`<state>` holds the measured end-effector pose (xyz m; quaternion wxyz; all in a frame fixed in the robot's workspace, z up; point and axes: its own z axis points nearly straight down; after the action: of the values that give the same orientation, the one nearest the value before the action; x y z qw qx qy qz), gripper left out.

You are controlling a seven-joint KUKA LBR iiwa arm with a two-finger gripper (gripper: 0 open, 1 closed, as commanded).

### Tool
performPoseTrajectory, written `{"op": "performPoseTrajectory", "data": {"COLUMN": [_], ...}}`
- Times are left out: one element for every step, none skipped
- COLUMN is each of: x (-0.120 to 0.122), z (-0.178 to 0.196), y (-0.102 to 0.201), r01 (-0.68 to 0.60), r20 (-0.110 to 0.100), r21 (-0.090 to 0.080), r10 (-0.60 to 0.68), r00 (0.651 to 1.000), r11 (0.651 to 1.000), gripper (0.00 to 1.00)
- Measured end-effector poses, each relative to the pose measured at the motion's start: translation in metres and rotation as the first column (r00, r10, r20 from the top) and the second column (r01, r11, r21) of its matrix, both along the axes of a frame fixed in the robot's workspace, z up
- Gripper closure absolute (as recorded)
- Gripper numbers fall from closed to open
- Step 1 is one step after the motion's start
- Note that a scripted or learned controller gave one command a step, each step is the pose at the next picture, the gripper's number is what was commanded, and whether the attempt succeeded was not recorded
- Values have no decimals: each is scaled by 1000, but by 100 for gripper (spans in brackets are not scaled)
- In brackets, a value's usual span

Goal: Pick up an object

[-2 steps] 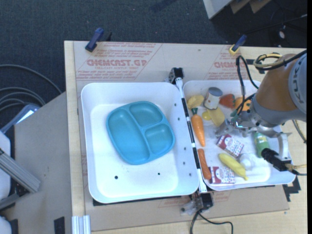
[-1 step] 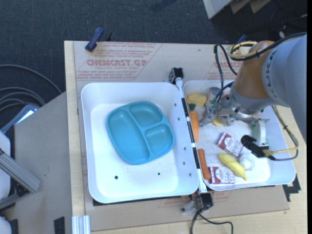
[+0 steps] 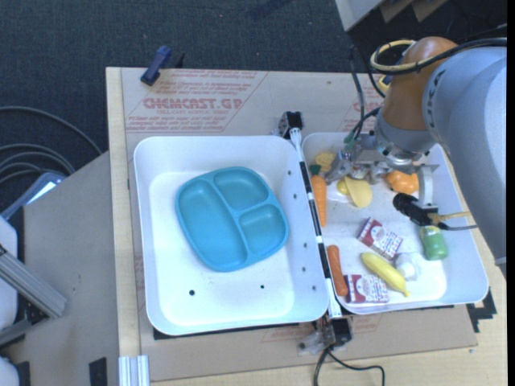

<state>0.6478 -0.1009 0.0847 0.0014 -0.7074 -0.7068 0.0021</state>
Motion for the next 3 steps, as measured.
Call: {"op": "performPoseTrajectory", "data": {"x": [-1,1,15], "z": [10,11,2], "y": [1,1,4], "r01": [-1,-2,-3], "r20": [-6,1,-18], "r21": [1,0,-2], "r10": [1,2,3], "r00": [1000,1000,1000], "r11": [1000,1000,1000], "gripper": [100,0,0]}}
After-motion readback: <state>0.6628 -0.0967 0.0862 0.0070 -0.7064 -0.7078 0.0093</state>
